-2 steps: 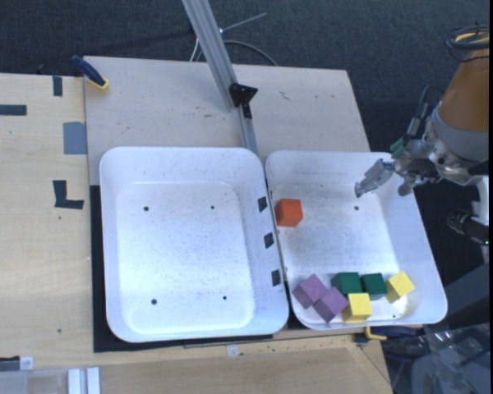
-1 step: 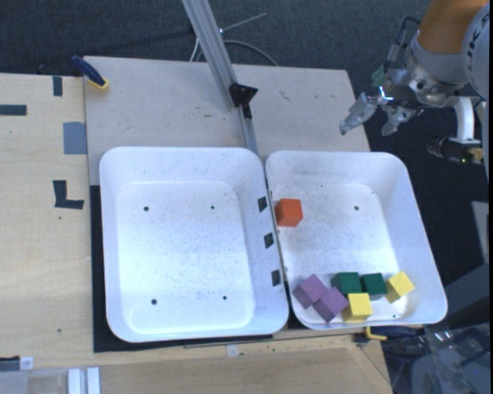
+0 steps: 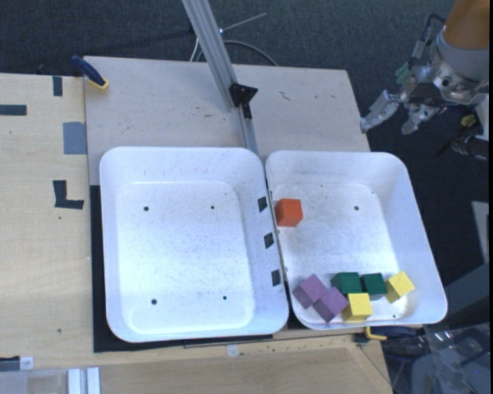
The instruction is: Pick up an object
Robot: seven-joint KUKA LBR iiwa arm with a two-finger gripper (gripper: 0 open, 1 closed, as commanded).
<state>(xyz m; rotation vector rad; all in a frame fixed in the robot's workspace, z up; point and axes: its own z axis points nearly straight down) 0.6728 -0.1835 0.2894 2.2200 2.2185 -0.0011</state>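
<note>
Upper right of frame: claw (image 3: 397, 115) above counter (image 3: 172, 105) beyond right bin (image 3: 415, 212), fingers spread, holding nothing. Right bin: orange block (image 3: 289, 213) upper left; purple, green, yellow blocks (image 3: 352, 293) clustered along bottom edge.

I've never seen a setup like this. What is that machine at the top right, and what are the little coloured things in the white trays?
This is one picture from a camera fixed above a bench, looking down at a slant. The machine is a robot arm, grey with an orange band; its pincer hangs beyond the trays, holding nothing. Two shallow white bins sit side by side. The right bin holds toy blocks: an orange block alone, and purple blocks, green blocks and yellow blocks clustered at the near edge. The arm's job is picking one up.
</note>
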